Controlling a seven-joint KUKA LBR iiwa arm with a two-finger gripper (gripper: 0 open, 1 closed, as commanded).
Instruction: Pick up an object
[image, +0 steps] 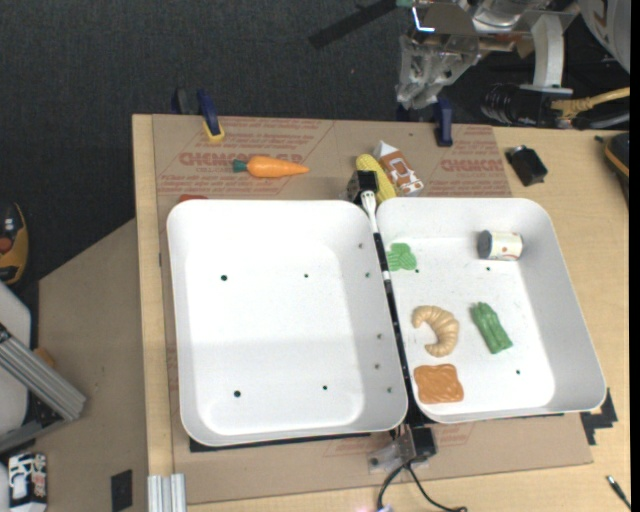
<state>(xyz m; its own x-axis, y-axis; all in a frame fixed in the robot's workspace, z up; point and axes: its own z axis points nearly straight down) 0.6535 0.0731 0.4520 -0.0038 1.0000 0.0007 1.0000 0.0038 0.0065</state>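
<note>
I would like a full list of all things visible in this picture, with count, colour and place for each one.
bins: 2, white, side by side on the board
croissant: 1, tan, right bin, middle
green long piece: 1, green, right bin, right of the croissant
orange flat piece: 1, orange, right bin, near front edge
small green piece: 1, green, right bin, left side
white and grey piece: 1, right bin, back
carrot: 1, orange, on the board behind the left bin
yellow and brown items: a small cluster, behind the bins' joint
blue clamps: 2, board's back edge
gripper: 1, grey, above the board's back edge
</note>
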